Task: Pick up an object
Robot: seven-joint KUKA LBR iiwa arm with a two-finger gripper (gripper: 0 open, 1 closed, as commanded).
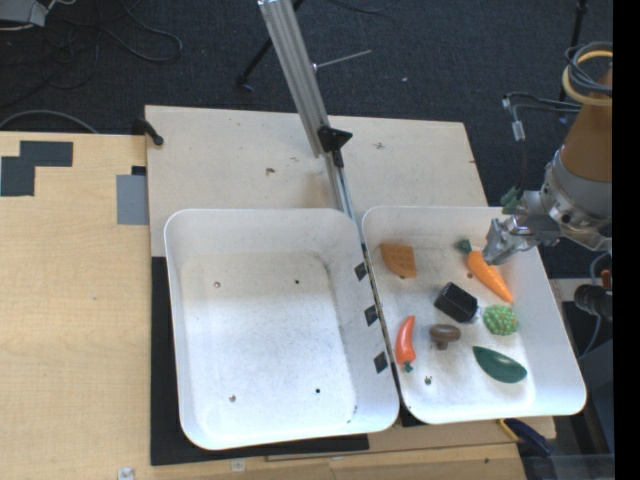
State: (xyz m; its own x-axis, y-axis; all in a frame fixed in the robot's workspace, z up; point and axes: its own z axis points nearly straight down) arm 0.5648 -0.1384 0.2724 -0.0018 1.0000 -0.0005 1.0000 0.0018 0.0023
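Observation:
The right bin (pixel 560 388) holds several small items. An orange carrot (pixel 491 276) with a green tip lies slantwise near the bin's far right side. My gripper (pixel 499 243) hangs over the carrot's upper end, right at or just above it; nothing shows as lifted. Left of the carrot lies a brown bread-like piece (pixel 400 260). A black block (pixel 456 302), a green bumpy ball (pixel 500 319), a brown mushroom (pixel 445 335), a red chili (pixel 404 340) and a dark green leaf-shaped piece (pixel 499 365) lie nearer the front.
The left bin (pixel 260 318) sits against the right bin along a shared divider with black clips (pixel 370 313). A slanted aluminium post (pixel 300 78) rises behind the bins. The arm's orange band (pixel 590 133) stands at the right edge.

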